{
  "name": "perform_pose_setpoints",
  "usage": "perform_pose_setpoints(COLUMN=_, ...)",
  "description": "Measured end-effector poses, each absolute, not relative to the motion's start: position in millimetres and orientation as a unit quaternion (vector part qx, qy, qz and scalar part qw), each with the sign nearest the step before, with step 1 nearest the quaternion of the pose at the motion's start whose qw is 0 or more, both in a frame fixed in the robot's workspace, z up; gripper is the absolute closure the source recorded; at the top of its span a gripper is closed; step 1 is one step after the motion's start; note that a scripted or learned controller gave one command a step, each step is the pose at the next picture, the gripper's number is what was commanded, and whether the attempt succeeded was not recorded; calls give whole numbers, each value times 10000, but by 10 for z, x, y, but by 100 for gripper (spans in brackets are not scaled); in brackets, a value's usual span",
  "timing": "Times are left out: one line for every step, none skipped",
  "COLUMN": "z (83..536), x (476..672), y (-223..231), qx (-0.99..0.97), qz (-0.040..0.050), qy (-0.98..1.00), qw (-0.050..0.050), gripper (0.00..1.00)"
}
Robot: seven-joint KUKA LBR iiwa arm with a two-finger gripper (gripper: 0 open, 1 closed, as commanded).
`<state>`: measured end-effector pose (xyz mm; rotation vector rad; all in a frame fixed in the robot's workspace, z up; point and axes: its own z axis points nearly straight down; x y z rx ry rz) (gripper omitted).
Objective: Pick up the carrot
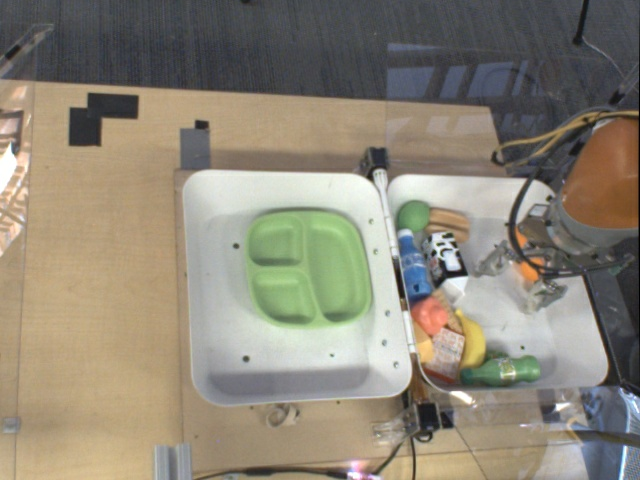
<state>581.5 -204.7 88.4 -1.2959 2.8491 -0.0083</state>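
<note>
We see the end effector (522,273) low in the right bin (590,353), at the frame's right edge, fingers spread apart. A sliver of orange, which we take for the carrot (529,264), sits between them, though we can't confirm a grip. Lifting it is still to come. The green divided plate (305,268) sits in the left bin (215,298).

Left bin (205,268) holds green divided plate (305,268), lying flat near middle. Right bin (580,353) crowded along left wall: green ball (412,215) at top, tan roll (450,219) just beside it, blue bottle (412,265) below, black-and-white item (446,254) (too blurred to name). Lower down: pinkish-orange lump (433,315), banana (471,339), green bottle (503,371) on side. Black tape patches (100,116) on bench.
</note>
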Motion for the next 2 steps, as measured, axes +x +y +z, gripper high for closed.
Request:
perform_pose_setpoints(z=1035, x=5862, y=-2041, qx=-4127, qz=-60, qy=9107, qw=123, gripper=100)
perform_pose_setpoints(z=1029, x=5859, y=-2039, qx=-4127, qz=-55, qy=9108, qw=119, gripper=0)
